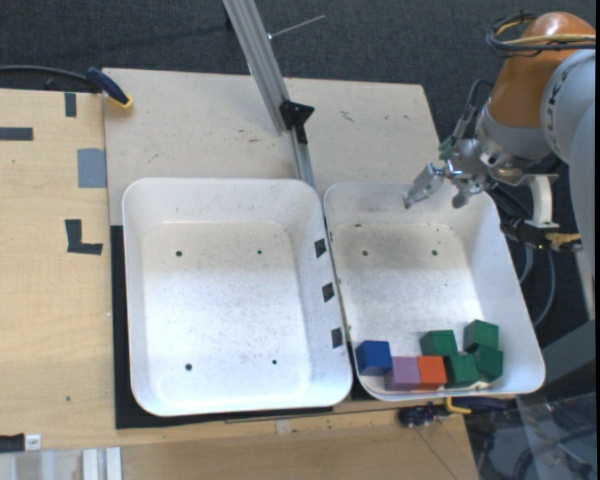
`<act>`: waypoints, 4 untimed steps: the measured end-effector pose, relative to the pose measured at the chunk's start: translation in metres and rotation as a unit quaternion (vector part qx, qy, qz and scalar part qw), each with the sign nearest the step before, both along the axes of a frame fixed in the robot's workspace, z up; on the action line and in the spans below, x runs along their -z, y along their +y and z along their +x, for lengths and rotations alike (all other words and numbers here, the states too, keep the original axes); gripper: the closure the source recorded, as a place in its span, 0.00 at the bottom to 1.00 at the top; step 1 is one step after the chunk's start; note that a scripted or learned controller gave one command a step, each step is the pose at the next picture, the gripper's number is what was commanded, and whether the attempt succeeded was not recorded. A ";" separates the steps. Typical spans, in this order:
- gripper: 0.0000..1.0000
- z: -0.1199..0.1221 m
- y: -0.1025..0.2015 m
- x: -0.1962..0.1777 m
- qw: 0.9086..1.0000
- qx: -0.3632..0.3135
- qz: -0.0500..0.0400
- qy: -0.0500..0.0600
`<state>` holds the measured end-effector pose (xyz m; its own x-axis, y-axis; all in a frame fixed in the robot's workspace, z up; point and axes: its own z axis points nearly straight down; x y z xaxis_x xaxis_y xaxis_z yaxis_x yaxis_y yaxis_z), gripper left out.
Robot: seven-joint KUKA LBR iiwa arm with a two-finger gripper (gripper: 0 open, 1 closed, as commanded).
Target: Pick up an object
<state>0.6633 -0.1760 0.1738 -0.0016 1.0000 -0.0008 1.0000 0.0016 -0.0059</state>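
Observation:
Several small blocks lie bunched in the near corner of the right bin [500, 258]: a blue block [373, 356], a purple block [406, 371], an orange block [432, 370] and green blocks [465, 351]. My gripper [438, 192] hangs over the far edge of the right bin, well away from the blocks. Its two fingers stand apart, open, with nothing between them.
The left bin [225, 293] stands beside the right one, with black clips along the shared edge. A slanted metal rail [265, 63] crosses the bench at the back. Cables hang by the arm at the right.

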 end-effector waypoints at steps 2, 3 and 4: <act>1.00 0.002 -0.006 0.047 1.000 0.000 0.000 -0.002; 1.00 0.007 -0.001 0.006 1.000 0.000 0.000 -0.003; 1.00 0.011 -0.004 -0.038 1.000 0.000 0.000 -0.005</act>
